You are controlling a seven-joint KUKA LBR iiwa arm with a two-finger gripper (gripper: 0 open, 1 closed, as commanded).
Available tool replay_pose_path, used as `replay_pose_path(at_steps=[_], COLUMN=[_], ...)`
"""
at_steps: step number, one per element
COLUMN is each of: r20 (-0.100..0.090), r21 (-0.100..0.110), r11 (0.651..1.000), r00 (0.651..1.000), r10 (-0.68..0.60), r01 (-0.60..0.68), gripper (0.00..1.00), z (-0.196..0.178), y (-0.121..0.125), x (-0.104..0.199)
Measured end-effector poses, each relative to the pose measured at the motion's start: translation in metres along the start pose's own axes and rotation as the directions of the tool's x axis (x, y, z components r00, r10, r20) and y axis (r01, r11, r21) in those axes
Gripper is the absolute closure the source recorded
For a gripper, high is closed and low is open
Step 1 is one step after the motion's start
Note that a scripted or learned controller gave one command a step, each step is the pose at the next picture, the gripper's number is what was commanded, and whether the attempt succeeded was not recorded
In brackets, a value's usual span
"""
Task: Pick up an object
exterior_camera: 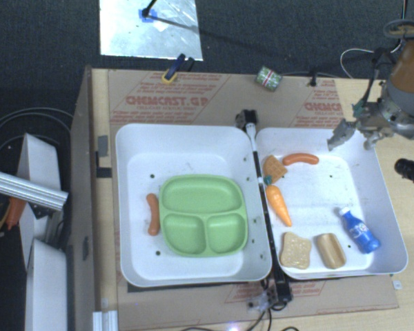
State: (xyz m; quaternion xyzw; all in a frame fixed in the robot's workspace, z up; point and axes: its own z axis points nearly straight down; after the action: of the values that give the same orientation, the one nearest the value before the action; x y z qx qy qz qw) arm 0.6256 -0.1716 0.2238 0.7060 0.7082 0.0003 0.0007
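Observation:
My gripper [353, 138] hangs over the far right corner of the right bin [386, 205], open, with nothing between its fingers [337, 136]. In that bin lie an orange sausage [300, 159], a brown fried piece [273, 168], a carrot [278, 204], a slice of toast [296, 250], a bread roll [330, 249] and a blue bottle [359, 230]. The sausage is the nearest of them, left of the gripper and a little nearer to the camera.
The left bin [134, 185] holds a green divided plate [203, 214] and a second sausage [152, 214] to the plate's left. A black divider [261, 198] separates the bins. A small green can [268, 78] and a clip [174, 69] lie on the cardboard behind.

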Motion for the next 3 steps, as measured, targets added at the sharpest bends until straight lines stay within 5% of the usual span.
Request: replay_pose_path(at_steps=[1,2,3], r20=[-0.002,0.013,-0.002], r21=[0.003,-0.014,0.022], r11=[1.0,1.0,1.0], r00=[1.0,1.0,1.0], r10=[-0.001,0.009,0.006], r01=[0.001,-0.009,-0.006], gripper=[0.0,0.0,0.0], z=[0.102,0.135,0.139], y=[-0.015,-0.053,0.04], x=[0.063,0.08,0.081])
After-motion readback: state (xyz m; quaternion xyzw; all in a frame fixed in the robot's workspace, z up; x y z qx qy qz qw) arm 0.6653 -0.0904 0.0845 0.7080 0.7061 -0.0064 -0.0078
